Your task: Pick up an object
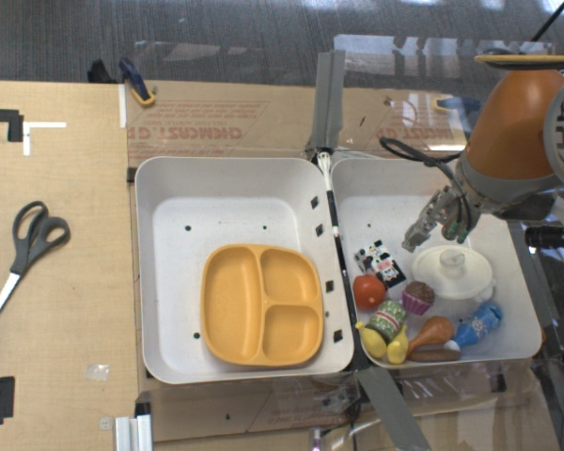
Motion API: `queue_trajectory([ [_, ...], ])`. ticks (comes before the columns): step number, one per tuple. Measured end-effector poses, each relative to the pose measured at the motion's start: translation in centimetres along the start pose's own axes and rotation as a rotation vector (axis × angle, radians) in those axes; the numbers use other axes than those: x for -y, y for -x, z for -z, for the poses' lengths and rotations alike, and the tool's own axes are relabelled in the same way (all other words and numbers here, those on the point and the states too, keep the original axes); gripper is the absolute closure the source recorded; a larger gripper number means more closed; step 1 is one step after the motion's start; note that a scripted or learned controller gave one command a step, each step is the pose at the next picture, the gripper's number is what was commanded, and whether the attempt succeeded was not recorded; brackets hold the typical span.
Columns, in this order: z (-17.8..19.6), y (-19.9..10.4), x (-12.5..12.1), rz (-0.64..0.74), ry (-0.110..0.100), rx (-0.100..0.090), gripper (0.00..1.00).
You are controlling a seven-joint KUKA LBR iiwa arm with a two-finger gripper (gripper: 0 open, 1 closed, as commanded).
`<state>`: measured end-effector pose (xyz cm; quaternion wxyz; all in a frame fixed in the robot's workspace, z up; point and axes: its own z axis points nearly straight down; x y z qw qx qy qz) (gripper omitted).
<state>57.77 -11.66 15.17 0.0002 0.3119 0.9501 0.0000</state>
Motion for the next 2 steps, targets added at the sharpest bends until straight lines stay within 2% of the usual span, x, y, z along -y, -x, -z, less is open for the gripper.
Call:
queue_trajectory([
  [1,8.2,-12.9,-11.6,-0.083,0.001,0.001,1.0],
  [2,12.9,-7.8,-14.4,-0.01,0.0,0.003,1.0],
])
